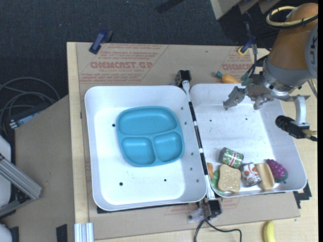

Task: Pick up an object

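Within the left shallow white bin [101, 150] lies a sky-blue three-compartment plastic tray [150, 142]. Right of that tray, the second shallow white bin [282, 150] holds, clustered at its near edge, a green-labelled toy can [231, 158], a tan bread slice [229, 179] on something green and largely hidden, a red-and-white item too small to identify, a hot-dog bun [265, 175] and purple grapes [277, 169]. The grey two-finger gripper [246, 100] hangs above that bin's far side, fingers spread, gripping nothing.

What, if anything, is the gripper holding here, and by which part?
Nothing. The gripper hangs open above the right bin's bare far end, well apart from the toy food clustered at its near edge.
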`<state>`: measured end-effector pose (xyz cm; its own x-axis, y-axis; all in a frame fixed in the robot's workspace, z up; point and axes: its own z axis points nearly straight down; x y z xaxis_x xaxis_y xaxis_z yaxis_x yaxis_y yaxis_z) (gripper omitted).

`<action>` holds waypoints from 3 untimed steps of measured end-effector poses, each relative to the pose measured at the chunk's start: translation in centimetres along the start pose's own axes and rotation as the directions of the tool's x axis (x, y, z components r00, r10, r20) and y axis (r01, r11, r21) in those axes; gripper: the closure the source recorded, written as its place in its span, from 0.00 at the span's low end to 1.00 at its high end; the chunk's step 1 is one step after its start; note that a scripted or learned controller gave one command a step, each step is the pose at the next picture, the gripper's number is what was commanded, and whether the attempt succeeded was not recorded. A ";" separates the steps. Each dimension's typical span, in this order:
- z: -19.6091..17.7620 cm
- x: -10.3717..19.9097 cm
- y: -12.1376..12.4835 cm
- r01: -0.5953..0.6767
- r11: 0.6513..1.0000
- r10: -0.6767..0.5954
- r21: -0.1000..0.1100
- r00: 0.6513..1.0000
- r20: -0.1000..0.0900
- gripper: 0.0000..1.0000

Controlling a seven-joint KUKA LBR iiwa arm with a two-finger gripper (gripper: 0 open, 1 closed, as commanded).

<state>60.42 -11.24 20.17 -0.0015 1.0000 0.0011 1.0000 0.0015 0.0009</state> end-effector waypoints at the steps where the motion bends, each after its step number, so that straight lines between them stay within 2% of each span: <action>1: 2.9 -1.9 -9.0 -0.003 1.000 0.003 0.003 1.000 0.001 0.00; 2: 8.2 1.1 -8.1 -0.001 1.000 0.001 0.003 1.000 0.000 0.00; 3: 10.9 1.4 -11.5 -0.002 1.000 0.002 0.004 1.000 0.000 0.00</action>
<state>48.91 -9.80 9.27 0.0006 1.0000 0.0009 1.0000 -0.0006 -0.0029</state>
